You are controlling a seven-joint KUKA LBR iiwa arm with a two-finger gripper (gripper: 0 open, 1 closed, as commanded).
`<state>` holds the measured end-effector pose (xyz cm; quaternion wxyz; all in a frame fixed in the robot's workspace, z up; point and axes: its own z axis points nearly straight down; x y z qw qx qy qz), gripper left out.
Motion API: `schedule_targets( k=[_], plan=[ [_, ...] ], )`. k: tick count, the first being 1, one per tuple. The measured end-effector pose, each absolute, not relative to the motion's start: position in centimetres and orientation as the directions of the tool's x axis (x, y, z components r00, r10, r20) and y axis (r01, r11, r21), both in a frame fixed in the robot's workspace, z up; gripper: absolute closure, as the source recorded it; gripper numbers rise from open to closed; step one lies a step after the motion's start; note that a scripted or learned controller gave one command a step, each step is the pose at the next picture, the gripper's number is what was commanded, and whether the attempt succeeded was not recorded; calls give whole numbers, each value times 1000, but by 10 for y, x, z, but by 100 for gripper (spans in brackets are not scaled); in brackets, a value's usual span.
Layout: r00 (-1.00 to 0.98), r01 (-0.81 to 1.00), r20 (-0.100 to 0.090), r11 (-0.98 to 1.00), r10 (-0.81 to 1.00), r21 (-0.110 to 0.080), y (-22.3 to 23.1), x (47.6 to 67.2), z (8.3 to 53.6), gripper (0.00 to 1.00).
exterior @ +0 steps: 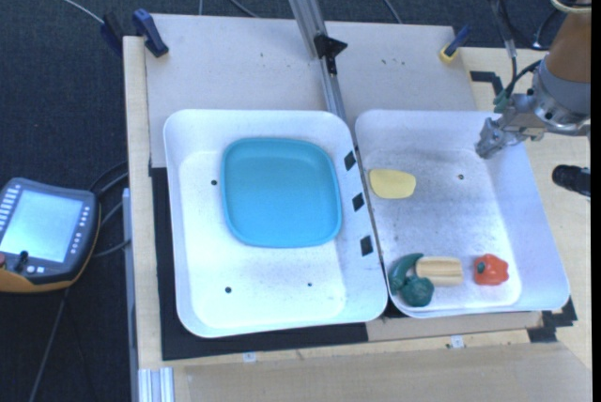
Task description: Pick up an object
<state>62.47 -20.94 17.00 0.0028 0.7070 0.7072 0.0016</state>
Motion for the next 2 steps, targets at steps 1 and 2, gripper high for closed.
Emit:
schedule_targets(
  k=[1,2],
  plan=[
    [0,1000,-1,0,1000,4,-210,626,212,100],
    [-5,1000,1,5,1000,2,-155,632,226,100]
  ],
)
